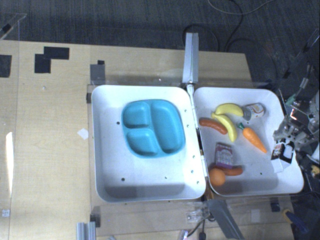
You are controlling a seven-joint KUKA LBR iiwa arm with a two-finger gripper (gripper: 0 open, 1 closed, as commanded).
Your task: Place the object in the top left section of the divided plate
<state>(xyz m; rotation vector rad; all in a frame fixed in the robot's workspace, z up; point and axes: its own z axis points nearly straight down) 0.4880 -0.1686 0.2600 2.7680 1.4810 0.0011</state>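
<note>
Nearest the camera, an orange (216,177) is seen by the front wall of the right bin (270,184); the claw (289,138) is found at that bin's right rim, above the wall rather than over the things, and whether it is open or closed cannot be told; nothing is seen gripped in it; the carrot (254,139), the thing lying closest to the claw, is taken here as the likely object of the task, though none is named in the task sentence; it is laid flat on the bin floor, apart from the claw, its long axis set on a diagonal, with the green-topped thick end toward the back left, just beside the bananas (227,118), and the tapered tip pointed toward the front right, roughly toward the claw; further out a purple packet (224,155) is seen near the orange, and a sausage (212,125) beside the bananas by the dividing wall; across that wall, in the left bin (107,149) on the table (45,134), the divided plate (152,126) is laid, blue, with two small sections on its left and one large one on its right; nothing has been placed in its top left section (136,115); the task is therefore judged to be at its start: no pick has been made, and grasping, lifting, carrying across the wall and setting down are all left to be done
</note>
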